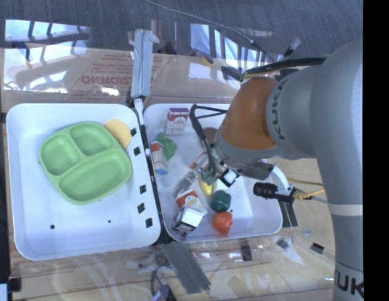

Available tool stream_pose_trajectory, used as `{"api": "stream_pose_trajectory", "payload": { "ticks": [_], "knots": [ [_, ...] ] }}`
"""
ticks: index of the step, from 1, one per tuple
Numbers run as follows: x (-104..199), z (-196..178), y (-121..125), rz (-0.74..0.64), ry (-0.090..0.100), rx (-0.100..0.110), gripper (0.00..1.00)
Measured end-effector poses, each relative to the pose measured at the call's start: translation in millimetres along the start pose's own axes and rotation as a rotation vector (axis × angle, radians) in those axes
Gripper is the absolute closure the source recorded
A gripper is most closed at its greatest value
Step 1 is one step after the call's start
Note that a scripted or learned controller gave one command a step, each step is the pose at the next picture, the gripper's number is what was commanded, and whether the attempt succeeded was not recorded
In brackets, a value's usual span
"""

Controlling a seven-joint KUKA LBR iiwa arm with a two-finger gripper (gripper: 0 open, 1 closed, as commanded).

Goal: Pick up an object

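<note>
The end effector (pixel 208 179) is down among the right bin (pixel 267 221)'s clutter over a small yellow object (pixel 208 185), its grip state impossible to tell, so the pick seems underway, needing a firm closure then a lift.

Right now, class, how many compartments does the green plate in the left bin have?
3: two smaller ones along the far side of the green plate, one long one on its near side.

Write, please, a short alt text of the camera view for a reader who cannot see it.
A grey arm with an orange band lowers its pincer into the right bin, among small toy foods and cartons. The left bin holds a green divided plate, with a yellow object at its edge.
</note>
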State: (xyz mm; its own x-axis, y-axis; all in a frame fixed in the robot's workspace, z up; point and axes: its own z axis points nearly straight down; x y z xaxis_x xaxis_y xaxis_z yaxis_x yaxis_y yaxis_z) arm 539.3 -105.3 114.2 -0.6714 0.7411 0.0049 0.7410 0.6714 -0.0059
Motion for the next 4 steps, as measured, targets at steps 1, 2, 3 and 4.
{"api": "stream_pose_trajectory", "payload": {
  "ticks": [1,2,3,4],
  "knots": [
    [10.0,21.9,-3.7,0.212,-0.005,-0.008,0.00],
    [-11.9,21.6,6.6,0.286,-0.005,-0.007,0.00],
    [-12.2,11.1,7.6,0.280,-0.005,-0.008,1.00],
    [-12.0,11.4,7.5,0.280,-0.004,-0.007,0.00]
  ]
}}
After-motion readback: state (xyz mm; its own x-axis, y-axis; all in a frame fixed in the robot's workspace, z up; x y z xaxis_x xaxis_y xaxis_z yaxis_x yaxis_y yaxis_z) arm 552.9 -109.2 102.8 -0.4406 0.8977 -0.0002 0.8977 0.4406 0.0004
